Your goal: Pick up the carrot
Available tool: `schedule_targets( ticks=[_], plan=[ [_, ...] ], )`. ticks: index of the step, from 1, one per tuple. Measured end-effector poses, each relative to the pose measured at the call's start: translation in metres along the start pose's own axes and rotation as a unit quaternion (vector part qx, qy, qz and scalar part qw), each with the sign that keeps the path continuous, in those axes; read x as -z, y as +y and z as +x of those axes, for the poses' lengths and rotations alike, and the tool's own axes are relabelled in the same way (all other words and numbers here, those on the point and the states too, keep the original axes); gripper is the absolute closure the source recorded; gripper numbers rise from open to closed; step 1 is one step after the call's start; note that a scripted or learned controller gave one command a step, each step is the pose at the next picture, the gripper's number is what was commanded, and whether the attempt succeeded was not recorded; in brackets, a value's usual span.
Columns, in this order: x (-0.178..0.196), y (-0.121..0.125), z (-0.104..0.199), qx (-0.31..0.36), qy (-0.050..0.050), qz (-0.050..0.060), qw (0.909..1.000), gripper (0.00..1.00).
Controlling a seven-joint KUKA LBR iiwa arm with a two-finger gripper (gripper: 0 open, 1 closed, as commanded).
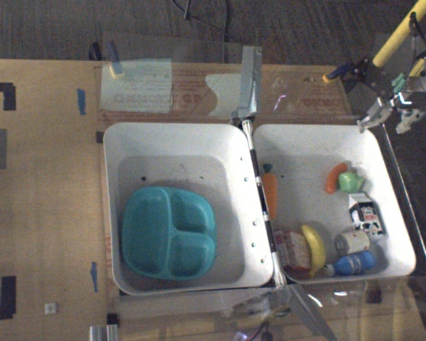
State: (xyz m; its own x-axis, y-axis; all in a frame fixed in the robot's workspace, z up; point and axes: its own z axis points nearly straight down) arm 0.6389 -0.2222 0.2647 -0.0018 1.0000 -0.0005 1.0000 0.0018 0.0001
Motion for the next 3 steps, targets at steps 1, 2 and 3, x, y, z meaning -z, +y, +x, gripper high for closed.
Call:
schedule_targets(
  ticks=[1, 2, 3],
  plan=[
    [-0.106, -0.059, 0.029, 0.035, 0.000, 0.000, 0.9994, 0.00],
    [-0.176, -0.130, 0.095, 0.270, -0.002, -0.004, 0.9629, 0.00],
    [-0.165, -0.128, 0.092, 0.267, -0.005, -0.009, 0.9636, 1.00]
  ],
)
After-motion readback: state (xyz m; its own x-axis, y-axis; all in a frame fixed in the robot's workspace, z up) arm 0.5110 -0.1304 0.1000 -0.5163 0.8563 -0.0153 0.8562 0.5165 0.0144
